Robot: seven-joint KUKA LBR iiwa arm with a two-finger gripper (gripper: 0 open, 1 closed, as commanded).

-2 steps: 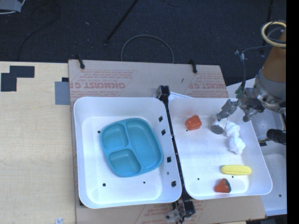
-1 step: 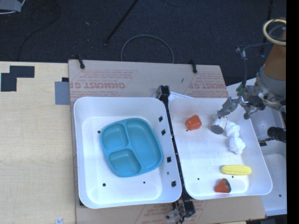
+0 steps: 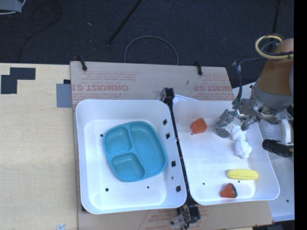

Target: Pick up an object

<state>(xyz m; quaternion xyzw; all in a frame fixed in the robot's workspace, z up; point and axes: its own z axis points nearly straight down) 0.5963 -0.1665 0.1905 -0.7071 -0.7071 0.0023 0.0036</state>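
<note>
Four loose things lie in the right bin (image 3: 268, 188): an orange block (image 3: 198, 126) toward the far-left, a white crumpled wad (image 3: 241, 143) toward the far-right, a yellow corn cob (image 3: 242, 175) and a red strawberry-like piece (image 3: 229, 190) on the near side. Left bin (image 3: 88, 128) carries a blue divided plate (image 3: 135, 150) — not a likely pick.

Arm (image 3: 276, 75) reaches in from the right; jaws (image 3: 233, 123) sit low over the far-right part of the right bin, at the far end of the wad. Metal parts and white material overlap there, so jaw opening — cannot tell, and no thing is visibly held between them.

Key relation: the wad is the closest thing, touching or just on the near side of the jaws, its long axis running near–far and tilted slightly right. Block lies to the left of the jaws, apart from them. Cob is well apart on the near side, long axis left–right; red piece just nearer than it.

Judgement: wad is the probable target; a small shift toward the near side would centre the jaws on it. Soft material may slip or bunch.
</note>
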